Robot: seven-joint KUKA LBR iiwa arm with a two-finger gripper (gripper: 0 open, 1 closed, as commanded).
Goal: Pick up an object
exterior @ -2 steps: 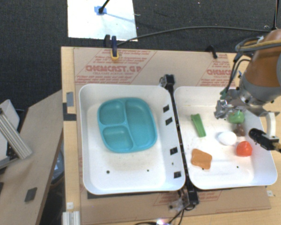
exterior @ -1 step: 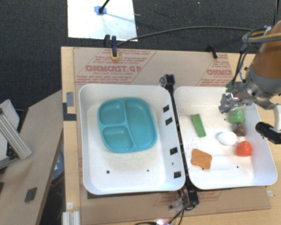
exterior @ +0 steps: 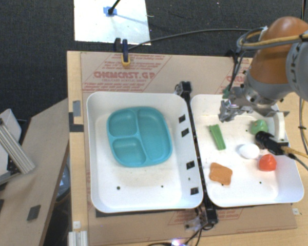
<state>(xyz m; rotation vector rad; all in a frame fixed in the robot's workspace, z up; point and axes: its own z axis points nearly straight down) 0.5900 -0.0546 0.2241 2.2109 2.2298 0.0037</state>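
The flat green rectangular stick (exterior: 217, 137) lies in the right white bin (exterior: 287, 191), long axis running far-left to near-right, almost straight away from the camera. The grey arm comes in from the right and bends down, its gripper (exterior: 226, 111) hovering just beyond the stick's far end.

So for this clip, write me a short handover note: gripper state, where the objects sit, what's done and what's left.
Gripper: hovers over the right bin, upper left part, holding nothing visible.
Objects in the right bin: green stick, orange piece, white egg, red ball, green object partly behind the arm.
Left bin: teal divided tray.
Done: nothing picked.
Left: pick one object; the green stick lies closest.
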